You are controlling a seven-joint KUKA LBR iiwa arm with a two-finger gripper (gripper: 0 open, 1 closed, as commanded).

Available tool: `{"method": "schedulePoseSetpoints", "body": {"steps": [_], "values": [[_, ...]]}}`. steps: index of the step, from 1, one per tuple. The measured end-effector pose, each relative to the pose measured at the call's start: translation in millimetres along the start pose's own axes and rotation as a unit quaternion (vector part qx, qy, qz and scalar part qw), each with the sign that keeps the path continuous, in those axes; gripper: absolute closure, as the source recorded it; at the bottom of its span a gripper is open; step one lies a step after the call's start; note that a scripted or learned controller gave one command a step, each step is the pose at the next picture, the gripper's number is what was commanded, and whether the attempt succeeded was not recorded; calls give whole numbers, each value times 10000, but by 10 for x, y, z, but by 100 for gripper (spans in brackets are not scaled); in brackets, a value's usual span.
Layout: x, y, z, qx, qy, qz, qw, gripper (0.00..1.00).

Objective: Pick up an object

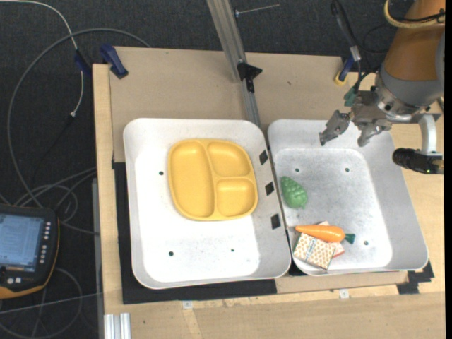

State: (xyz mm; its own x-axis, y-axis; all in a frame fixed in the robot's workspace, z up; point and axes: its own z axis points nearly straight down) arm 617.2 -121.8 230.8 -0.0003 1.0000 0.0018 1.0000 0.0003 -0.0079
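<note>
— Gripper (350,129)?
— Fingers spread, nothing between them, over the right bin's (385,189) far edge.
— Objects?
— A green toy (294,192) sits near that bin's left wall; a carrot (321,232) lies touching a patterned packet (315,251) (front corner). A yellow tray (212,179) rests in the left bin (145,210).

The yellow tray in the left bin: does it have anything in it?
Empty. The yellow tray shows three bare compartments; the carrot and the other small items lie in the right bin.
</note>
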Motion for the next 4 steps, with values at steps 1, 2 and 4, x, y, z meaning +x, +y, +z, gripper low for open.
{"method": "schedulePoseSetpoints", "body": {"steps": [1, 2, 4], "values": [[14, -48, 631, 9, 3, 1, 10000, 0], [49, 9, 1083, 0, 2, -5, 10000, 0], [-26, -19, 426, -75, -17, 4, 10000, 100]]}}
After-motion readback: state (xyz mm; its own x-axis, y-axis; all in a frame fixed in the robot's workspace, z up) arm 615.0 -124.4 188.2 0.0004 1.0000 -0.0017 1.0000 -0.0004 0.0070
